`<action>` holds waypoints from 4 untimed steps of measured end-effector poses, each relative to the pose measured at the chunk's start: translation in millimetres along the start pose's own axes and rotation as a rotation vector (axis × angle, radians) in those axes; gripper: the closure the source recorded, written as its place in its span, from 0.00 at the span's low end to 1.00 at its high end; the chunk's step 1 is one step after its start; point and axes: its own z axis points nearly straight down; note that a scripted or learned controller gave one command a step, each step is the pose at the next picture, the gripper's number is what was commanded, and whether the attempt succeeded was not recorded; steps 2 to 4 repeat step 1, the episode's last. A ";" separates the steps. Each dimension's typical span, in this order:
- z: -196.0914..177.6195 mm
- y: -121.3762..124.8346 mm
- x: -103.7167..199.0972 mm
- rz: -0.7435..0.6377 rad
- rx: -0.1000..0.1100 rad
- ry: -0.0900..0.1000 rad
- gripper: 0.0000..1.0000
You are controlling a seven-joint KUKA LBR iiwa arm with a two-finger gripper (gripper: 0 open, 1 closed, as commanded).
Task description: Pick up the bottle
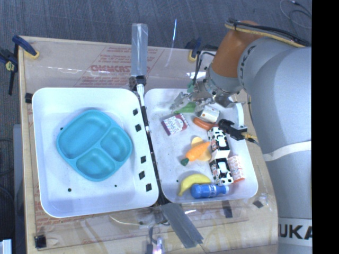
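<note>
Right bin (249, 187), contents: bottle (210, 190), blue, lying on its side at the near rim, just beside a banana (192, 181); carrot (198, 151) mid-bin; cartons further back. Claw (198, 100) low at the bin's far end, well apart from the bottle; its opening cannot be made out. Step judged: approach, nothing grasped. Next: travel to the near rim, descend across the bottle's width.

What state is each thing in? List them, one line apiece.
Blue bottle: lying on its side at the right bin's near edge, not gripped.
Banana: lying beside the bottle, touching it.
Orange carrot toy: lying mid-bin, free.
Red packet: lying flat.
Blue divided plate: upright in the left bin, nothing on it.
Gripper: low over the right bin's far end, away from the bottle.
</note>
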 end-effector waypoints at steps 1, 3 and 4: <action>18.9 -2.8 33.8 -0.448 0.010 -0.007 0.00; 18.9 -2.8 33.8 -0.448 0.010 -0.007 0.00; 18.9 -2.8 33.8 -0.448 0.010 -0.007 0.00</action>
